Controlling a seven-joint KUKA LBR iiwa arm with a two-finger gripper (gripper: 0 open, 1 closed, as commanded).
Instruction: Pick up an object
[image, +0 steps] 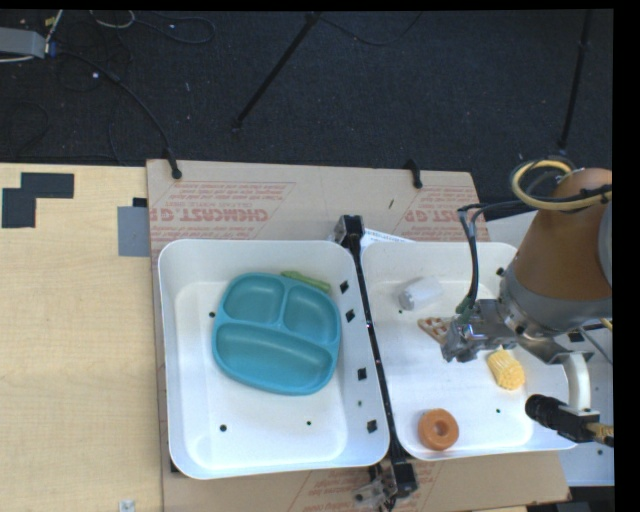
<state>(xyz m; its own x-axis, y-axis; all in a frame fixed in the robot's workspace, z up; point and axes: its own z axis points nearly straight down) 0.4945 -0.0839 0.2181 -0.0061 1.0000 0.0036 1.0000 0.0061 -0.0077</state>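
Note:
My gripper (461, 343) hangs low over the middle of the right bin (400, 400), reaching in from the right. Just left of its tip lies a small brown flat piece (434, 326), partly covered by the gripper. A yellow corn cob (507, 369) lies just right of the gripper, under the wrist. An orange ring (438, 428) rests near the bin's front edge. A pale, whitish object (420, 293) sits toward the back of the bin.
The left bin (190, 420) holds a blue divided plate (277, 333) with a green thing (307, 281) peeking out behind it. A black divider (365, 340) runs between the bins. The arm's body (560, 260) looms over the right bin's right side.

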